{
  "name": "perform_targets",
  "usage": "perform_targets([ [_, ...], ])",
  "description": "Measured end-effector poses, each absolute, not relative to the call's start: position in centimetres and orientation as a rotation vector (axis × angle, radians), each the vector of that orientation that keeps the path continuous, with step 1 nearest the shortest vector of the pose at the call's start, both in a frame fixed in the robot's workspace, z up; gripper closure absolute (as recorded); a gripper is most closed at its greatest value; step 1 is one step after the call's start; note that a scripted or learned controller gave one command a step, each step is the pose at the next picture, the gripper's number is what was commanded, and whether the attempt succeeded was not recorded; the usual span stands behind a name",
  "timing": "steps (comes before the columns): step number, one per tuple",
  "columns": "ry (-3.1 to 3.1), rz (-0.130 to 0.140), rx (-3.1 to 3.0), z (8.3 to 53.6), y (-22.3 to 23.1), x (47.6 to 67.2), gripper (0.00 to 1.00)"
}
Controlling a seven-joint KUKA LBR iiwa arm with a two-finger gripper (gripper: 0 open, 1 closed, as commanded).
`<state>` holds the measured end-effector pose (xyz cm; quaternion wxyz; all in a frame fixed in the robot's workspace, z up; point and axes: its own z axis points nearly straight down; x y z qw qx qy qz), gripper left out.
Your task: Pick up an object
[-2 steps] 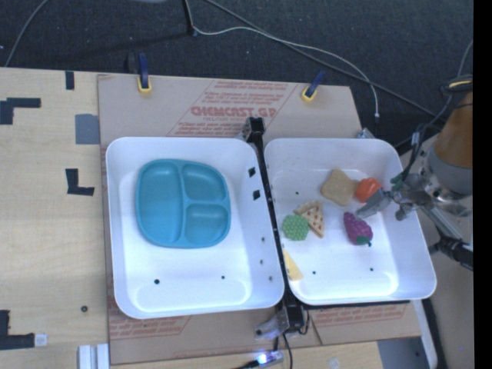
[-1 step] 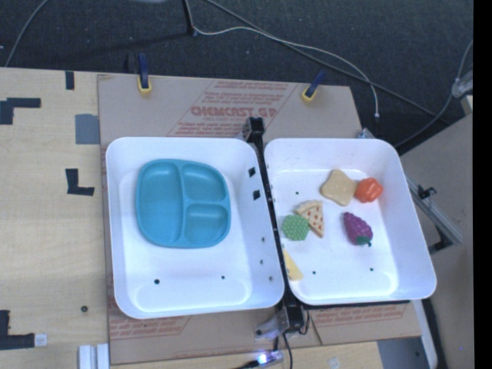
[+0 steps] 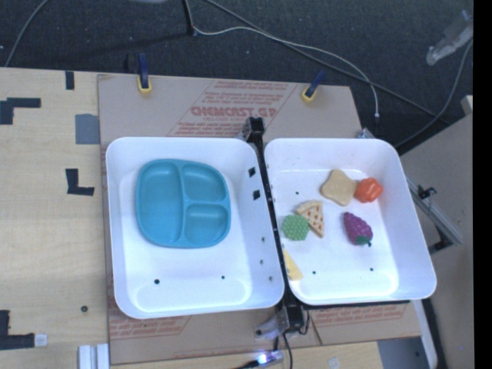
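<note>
The right bin holds several toy foods. A tan bread slice lies next to an orange-red pepper toward the back. In the middle, a pizza slice touches a green leafy piece. To their right is a purple grape bunch. A yellow wedge leans against the bin's left wall, near the front.
A blue divided plate lies in the left bin. The two bins meet at a black clip rail. Cables run across the dark floor behind the bench, and a pale grey shape hangs at the upper right.
</note>
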<state>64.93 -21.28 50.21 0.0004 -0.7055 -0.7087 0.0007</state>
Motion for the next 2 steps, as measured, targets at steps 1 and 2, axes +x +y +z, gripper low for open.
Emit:
perform_targets([
  [1, -2.228, 0.004, -2.221, 51.6, -21.3, 64.7, 1.0],
  [2, -2.229, 0.001, -2.207, 46.9, -12.3, 66.4, 1.0],
])
